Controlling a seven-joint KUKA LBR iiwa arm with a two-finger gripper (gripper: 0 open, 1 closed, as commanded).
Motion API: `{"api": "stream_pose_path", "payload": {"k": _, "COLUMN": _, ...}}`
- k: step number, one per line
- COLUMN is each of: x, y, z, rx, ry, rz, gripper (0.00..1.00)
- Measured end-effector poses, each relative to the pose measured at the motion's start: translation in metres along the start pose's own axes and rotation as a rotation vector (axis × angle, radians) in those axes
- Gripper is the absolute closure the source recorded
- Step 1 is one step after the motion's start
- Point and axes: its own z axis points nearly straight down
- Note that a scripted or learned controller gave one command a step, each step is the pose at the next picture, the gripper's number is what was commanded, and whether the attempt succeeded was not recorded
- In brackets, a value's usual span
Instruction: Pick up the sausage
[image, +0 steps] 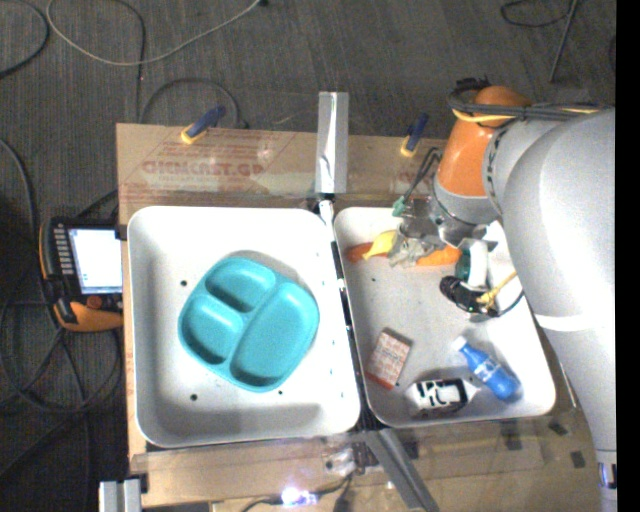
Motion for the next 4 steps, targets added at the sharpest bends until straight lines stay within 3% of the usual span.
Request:
{"api": "stream_pose_path", "payload": {"k": 1, "x": 0.020, "y": 0.011, "z": -0.085, "rx": -0.007, "ry": 0.008, "rz": -0.599, "gripper": 1.00}}
{"api": "stream_pose_path", "payload": {"k": 2, "x": -0.030, "y": 0.008, "z": -0.153, "rx": -0.013, "ry": 0.005, "rz": -1.268, "gripper": 1.00}}
{"api": "stream_pose_path", "payload": {"k": 3, "x": -0.027, "y": -0.027, "z": -0.168, "rx": -0.018, "ry": 0.005, "rz": -1.788, "gripper": 1.00}}
{"api": "stream_pose_path", "payload": {"k": 4, "x": -0.058, "y": -0.049, "z": -0.171, "rx": -0.021, "ry": 0.001, "rz": -2.216, "gripper": 1.00}}
